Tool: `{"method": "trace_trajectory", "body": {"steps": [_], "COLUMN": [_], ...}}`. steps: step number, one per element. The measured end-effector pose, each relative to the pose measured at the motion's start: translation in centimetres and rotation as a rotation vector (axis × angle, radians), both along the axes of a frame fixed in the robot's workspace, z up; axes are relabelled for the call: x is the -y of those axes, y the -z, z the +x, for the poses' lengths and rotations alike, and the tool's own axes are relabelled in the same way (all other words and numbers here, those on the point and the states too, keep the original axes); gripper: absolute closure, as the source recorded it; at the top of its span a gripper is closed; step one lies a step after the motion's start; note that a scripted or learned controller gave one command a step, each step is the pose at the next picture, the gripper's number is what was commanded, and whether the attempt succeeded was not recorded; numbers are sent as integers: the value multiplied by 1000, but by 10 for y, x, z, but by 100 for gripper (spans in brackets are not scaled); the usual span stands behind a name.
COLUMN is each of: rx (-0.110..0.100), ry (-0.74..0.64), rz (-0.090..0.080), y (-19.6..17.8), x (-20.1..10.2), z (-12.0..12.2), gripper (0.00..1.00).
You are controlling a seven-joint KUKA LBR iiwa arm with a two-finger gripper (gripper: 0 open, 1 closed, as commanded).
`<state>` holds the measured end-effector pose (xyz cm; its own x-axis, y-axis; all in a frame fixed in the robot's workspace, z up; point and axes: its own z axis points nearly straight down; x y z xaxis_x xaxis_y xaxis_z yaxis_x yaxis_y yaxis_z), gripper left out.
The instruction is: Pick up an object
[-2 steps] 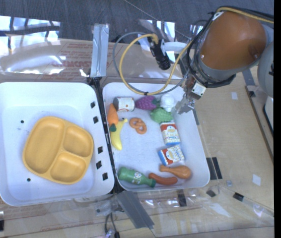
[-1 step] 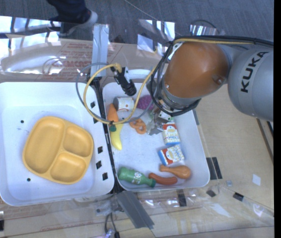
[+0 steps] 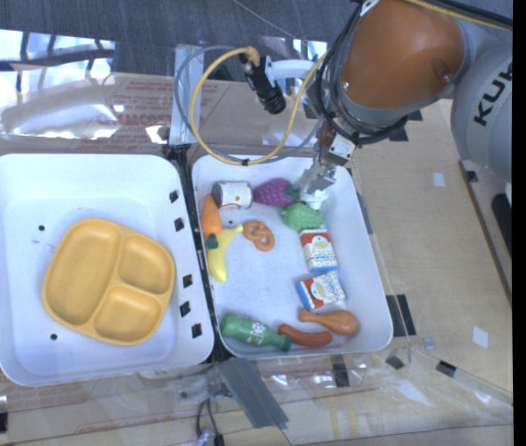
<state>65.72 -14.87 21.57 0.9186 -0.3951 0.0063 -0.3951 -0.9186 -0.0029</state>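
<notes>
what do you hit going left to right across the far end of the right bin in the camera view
white can → purple grapes → pincer, just above the green broccoli-like toy

Bright, even overhead light; the white bins (image 3: 86, 179) nearly bleach out. Glare flares on the clear sheeting (image 3: 49, 82) at upper left. Shadows are soft, focus slightly soft throughout.

Green broccoli toy (image 3: 302, 216) lies near the right bin's (image 3: 367, 277) back, beside purple grapes (image 3: 273, 192).
</notes>
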Motion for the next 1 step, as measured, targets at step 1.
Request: {"method": "trace_trajectory", "body": {"steps": [1], "rx": [-2], "ry": [-181], "rz": [2], "y": [17], "x": [60], "z": [1], "gripper": [100]}}
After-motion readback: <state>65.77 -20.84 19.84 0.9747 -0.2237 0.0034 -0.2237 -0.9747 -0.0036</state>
